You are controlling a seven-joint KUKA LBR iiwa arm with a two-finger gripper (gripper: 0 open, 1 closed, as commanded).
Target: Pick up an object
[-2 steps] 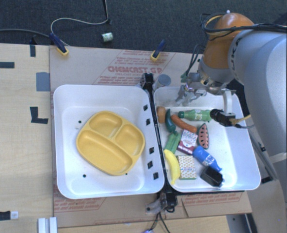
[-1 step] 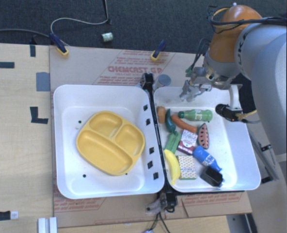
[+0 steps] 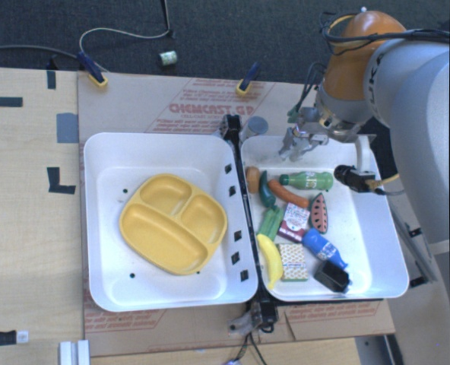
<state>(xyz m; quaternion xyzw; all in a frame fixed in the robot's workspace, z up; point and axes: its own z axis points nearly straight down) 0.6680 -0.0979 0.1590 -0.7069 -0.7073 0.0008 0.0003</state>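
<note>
Nearest: yellow divided plate [image 3: 174, 223] alone in left bin [image 3: 103, 204]. Right bin [image 3: 377, 242] packed with toys: banana [image 3: 270, 260], blue bottle [image 3: 321, 247], green bottle [image 3: 307, 180]. Farther back, hand [image 3: 299, 144] hovering over bin's far end, carrying nothing; spread or pressed together, can't tell. Pick basically not started.

Claw [image 3: 295, 149] above right bin [image 3: 377, 272] rear; green bottle [image 3: 307, 180] nearby; yellow tray [image 3: 173, 223] in left bin [image 3: 103, 226].
</note>
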